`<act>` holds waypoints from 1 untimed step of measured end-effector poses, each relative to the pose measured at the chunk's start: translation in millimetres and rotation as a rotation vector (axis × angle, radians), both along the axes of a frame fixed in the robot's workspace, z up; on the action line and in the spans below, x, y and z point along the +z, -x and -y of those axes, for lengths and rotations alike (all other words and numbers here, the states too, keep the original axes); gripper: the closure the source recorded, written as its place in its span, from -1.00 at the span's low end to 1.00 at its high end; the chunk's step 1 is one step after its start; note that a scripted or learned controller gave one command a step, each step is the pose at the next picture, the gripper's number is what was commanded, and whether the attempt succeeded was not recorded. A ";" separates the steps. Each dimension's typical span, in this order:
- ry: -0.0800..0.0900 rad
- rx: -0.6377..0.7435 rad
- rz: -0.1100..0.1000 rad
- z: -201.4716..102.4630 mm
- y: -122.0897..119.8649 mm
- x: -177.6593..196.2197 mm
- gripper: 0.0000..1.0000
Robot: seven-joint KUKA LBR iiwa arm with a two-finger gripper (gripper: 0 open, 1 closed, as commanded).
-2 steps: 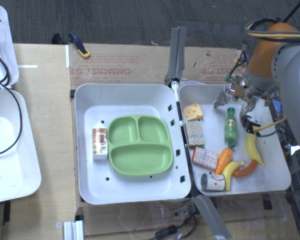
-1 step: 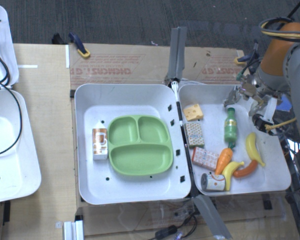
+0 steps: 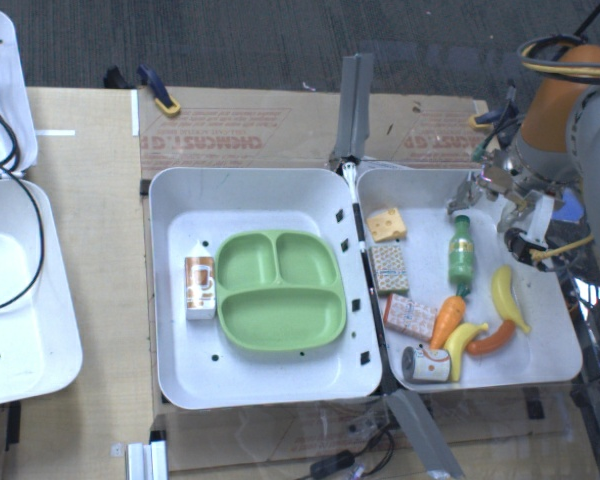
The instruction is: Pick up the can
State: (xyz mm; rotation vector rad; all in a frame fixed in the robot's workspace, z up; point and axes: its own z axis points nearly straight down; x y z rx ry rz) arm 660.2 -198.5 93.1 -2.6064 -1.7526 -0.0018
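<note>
Here, the robot's gripper (image 3: 467, 200) hovers over the far edge of the right bin (image 3: 550, 368), just above the cap of a green bottle (image 3: 461, 253); from this angle I cannot tell how it stands. The can (image 3: 426, 364) lies on its side at the near edge of that bin, well apart from the gripper, beside a small banana (image 3: 462, 339) and a carrot (image 3: 446, 319). Another banana (image 3: 507, 299), a red pepper (image 3: 494, 339), a cheese wedge (image 3: 386, 224) and two cracker packs (image 3: 389, 268) share the bin. In the left bin (image 3: 180, 368), a green divided plate (image 3: 276, 290) sits beside a small carton (image 3: 199, 287).
</note>
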 end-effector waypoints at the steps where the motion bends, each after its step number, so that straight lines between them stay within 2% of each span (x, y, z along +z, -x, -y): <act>1: 0.001 0.002 0.000 -0.8 0.5 -0.3 -1.00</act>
